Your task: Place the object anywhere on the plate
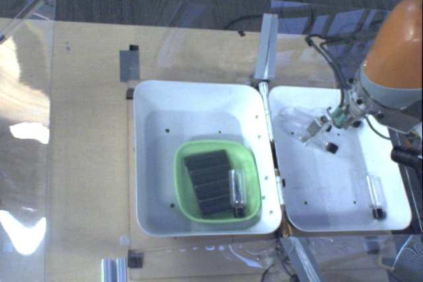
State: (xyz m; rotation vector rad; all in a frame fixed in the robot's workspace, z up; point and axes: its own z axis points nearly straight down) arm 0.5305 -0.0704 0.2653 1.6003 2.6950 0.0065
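Nearest us, in the right bin (330, 224), the clear tube (373, 191) lies flat close to the front right corner. Its long axis runs near to far, the black cap faces the near rim and the clear end points away towards the arm. I take that as the piece to move, and it sits untouched.

Across the divide in the left bin (142, 208), the green plate (182, 168) waits. It already carries a black ridged block (210, 183) and a second capped tube (235, 191) beside it, cap also at the near end.

Further back, the gripper (314, 130) hovers over the right bin's far left part, well apart from the clear tube. Open or closed, I cannot tell, and I see nothing held. A small black bit (332, 147) lies just beside it.

So I'd call this the reaching step, with no pick made. The next move calls for a swing out to the near right corner, a grip squared across the tube's long axis, then a carry left over the rims to the plate's bare green edge. Beyond it all runs the pale desk (79, 175).
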